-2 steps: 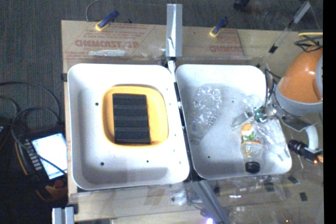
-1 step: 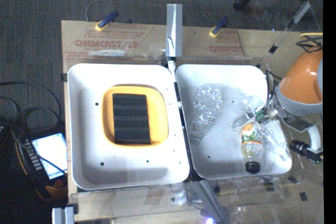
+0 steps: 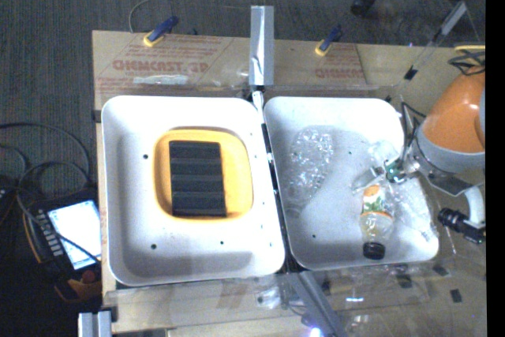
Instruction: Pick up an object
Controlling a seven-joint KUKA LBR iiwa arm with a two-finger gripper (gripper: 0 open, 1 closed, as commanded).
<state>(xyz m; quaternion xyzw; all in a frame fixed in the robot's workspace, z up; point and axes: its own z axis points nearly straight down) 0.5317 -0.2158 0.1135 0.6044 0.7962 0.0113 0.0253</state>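
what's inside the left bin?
In the left bin lies a yellow tray holding a black ribbed block. The tray covers the bin floor beneath it, so anything under it is hidden.

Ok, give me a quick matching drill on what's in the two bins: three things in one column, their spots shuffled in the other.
Things:
1. yellow tray with black insert
2. crumpled clear plastic
3. plastic bottle with black cap

Places:
A. right bin, towards its right near corner
B. left bin, middle
C. right bin, left part

Pairs: 1-B, 2-C, 3-A
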